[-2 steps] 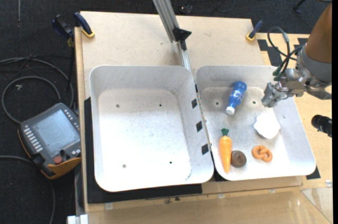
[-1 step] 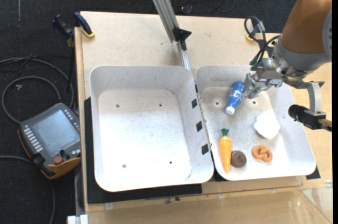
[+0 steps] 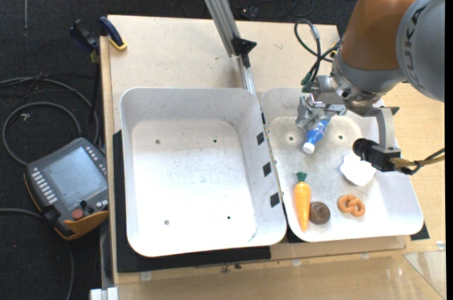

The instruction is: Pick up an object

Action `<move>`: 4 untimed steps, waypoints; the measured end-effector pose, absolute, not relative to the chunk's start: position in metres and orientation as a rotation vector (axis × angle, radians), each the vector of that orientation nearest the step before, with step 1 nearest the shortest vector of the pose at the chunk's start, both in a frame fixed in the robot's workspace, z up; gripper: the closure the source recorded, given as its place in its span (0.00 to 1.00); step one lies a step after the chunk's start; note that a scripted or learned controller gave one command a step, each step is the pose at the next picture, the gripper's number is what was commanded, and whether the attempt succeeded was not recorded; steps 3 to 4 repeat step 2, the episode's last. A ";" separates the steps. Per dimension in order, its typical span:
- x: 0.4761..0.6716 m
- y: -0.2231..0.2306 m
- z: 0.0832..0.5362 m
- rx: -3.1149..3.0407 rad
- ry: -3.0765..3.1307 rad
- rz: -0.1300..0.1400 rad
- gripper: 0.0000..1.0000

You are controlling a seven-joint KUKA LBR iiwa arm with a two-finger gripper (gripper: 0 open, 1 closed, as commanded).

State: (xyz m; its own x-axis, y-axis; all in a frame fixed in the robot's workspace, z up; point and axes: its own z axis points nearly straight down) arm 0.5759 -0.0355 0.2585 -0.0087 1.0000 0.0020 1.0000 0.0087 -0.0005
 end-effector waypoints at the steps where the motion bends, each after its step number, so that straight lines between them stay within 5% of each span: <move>1: 0.591 0.011 0.243 -2.212 -2.229 0.000 1.00; 2: 0.602 0.064 0.245 -2.212 -2.231 -0.004 1.00; 4: 0.602 0.064 0.245 -2.212 -2.231 -0.004 1.00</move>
